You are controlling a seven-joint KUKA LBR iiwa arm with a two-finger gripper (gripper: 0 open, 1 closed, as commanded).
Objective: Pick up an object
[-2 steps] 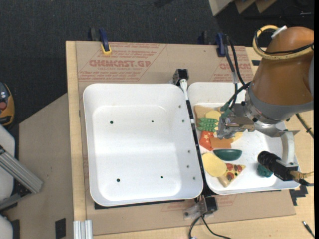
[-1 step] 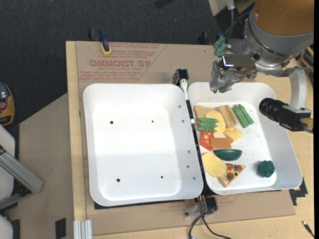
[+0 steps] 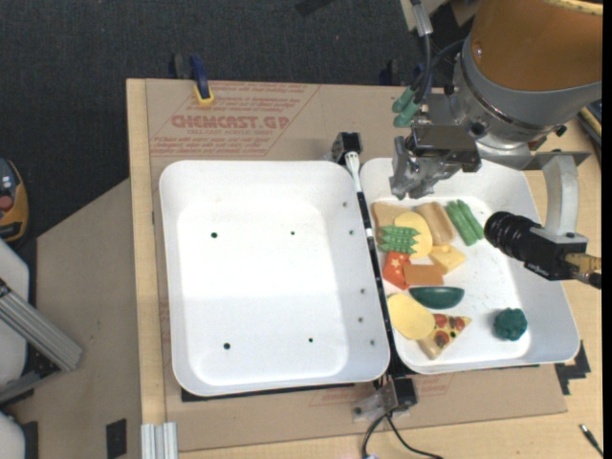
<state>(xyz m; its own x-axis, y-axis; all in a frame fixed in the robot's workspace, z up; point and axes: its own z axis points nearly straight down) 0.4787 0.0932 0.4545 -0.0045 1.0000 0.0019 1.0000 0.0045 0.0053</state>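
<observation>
Two shallow white bins sit side by side on a brown surface point(image 3: 143, 256). The left bin point(image 3: 258, 275) shows only bare white floor with a few small dark dots. The right bin point(image 3: 545, 342) holds a cluster of toy food: a yellow corn piece point(image 3: 409, 228), a tan bread piece point(image 3: 439, 222), a green bean pod point(image 3: 466, 221), a red pepper point(image 3: 396, 270), a dark green wedge point(image 3: 438, 296), a pizza slice point(image 3: 443, 333), and, apart at the near right, a green broccoli point(image 3: 510, 324). The claw point(image 3: 413, 182) hangs over the far left of that bin, just beyond the corn and bread; whether it is apart or together cannot be told.
</observation>
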